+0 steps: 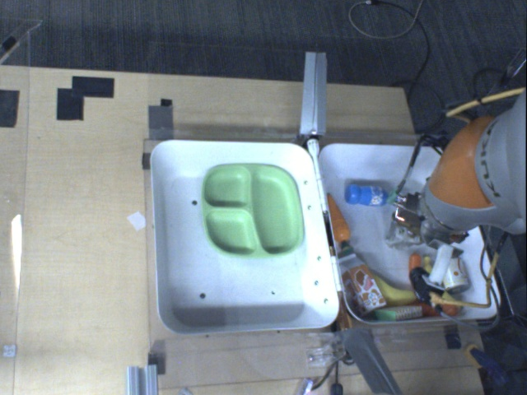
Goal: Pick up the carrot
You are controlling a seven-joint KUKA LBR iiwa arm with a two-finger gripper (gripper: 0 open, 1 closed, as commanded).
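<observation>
Your slim orange carrot (pixel 337 222) lies along the right-hand white bin's (pixel 362 156) left wall, just left of the blue bottle (pixel 366 194). The two-finger gripper (pixel 405 227) sits right of it, apart; can't tell its finger state.

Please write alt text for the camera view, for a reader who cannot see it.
An orange carrot lies along the left wall of the right bin, while the gripper hangs over the bin's middle, apart from it. The left bin holds a green divided tray.
</observation>
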